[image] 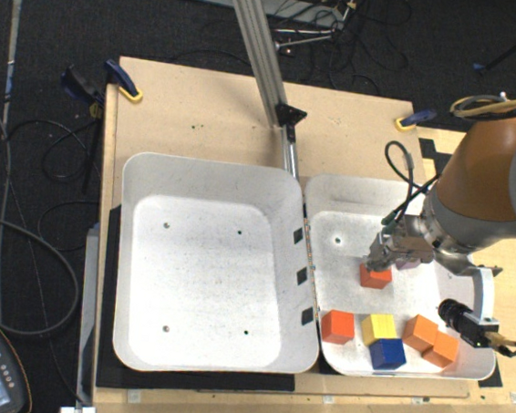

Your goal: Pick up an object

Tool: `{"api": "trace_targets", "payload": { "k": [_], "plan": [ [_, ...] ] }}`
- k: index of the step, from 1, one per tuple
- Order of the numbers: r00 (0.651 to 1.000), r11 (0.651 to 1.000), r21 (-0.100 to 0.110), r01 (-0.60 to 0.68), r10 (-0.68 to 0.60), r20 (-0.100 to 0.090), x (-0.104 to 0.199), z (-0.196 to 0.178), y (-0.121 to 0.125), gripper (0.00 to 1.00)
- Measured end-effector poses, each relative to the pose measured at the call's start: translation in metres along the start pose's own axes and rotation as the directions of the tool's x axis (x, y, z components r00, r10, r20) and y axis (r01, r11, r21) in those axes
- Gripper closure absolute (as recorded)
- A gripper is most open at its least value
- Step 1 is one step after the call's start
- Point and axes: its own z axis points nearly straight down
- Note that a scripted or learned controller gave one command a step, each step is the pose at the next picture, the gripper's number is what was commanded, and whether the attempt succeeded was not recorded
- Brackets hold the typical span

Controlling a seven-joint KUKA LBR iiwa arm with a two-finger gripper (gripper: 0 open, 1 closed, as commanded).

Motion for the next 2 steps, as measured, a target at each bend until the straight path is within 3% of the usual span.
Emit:
{"api": "trace_targets", "payload": {
  "k": [2],
  "plan": [
    [1.0, 1.0, -0.001, 0.003, -0.003, 0.0, 0.121, 0.007, -0.011, 1.0]
  ]
}}
